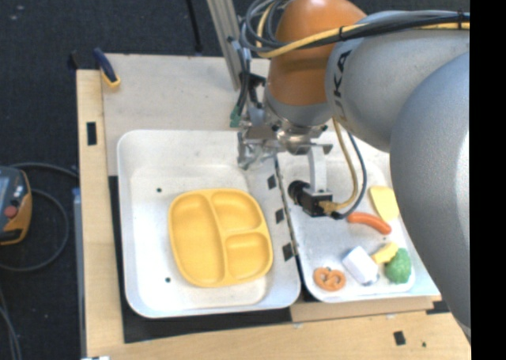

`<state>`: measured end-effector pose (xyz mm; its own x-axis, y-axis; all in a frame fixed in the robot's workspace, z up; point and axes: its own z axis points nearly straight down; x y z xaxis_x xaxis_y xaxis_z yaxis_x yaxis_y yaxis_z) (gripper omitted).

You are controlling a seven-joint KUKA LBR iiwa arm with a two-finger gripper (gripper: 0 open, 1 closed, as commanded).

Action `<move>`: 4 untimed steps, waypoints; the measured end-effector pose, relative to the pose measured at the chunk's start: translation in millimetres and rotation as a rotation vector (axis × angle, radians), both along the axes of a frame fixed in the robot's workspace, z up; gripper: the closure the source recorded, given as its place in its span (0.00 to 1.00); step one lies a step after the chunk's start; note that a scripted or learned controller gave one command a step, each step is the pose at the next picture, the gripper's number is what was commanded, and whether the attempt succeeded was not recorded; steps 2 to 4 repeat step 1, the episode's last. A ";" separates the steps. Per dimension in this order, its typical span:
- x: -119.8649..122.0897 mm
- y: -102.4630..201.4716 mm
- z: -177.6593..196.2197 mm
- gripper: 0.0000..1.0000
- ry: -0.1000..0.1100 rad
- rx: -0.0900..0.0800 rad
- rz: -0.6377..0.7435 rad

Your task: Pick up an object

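Nearest the camera, along the lower edge of the frame, the tabletop (103,335) carries two shallow white bins side by side. In the lower right, the right bin (316,293) holds a cluster of small things: an orange pretzel-shaped piece (329,278), a white block (359,264), a green leafy piece (399,266), a small yellow piece (384,252), a carrot (370,222) and a pale yellow slab (383,202). Any of these could serve as the object to pick up, and all lie loose on the bin floor.

At lower centre, the left bin (138,192) holds a yellow divided plate (220,236), lying flat.

Further back, at mid-frame, the claw (251,149) hangs over the upper right corner of the left bin, close to the wall between the bins. Whether it is spread or pressed together I cannot tell, as the wrist hides it from above. Nothing is seen in its grip.

Behind that, the orange band and the grey arm (411,89) fill the upper right.

By my judgement the step in hand is the approach, with no grasp made. The next move calls for shifting toward the lower right, over the cluster, picking one piece that stands apart from its neighbours, then descending squarely on it.
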<state>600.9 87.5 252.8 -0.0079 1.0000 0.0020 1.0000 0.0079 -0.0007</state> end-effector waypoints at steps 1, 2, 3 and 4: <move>0.6 -3.2 -0.2 0.00 0.000 -0.002 -0.005; 0.6 -3.2 -0.2 0.00 0.000 -0.002 -0.005; 0.6 -3.2 -0.2 0.00 0.000 -0.002 -0.005; 0.6 -3.2 -0.2 0.00 0.000 -0.002 -0.005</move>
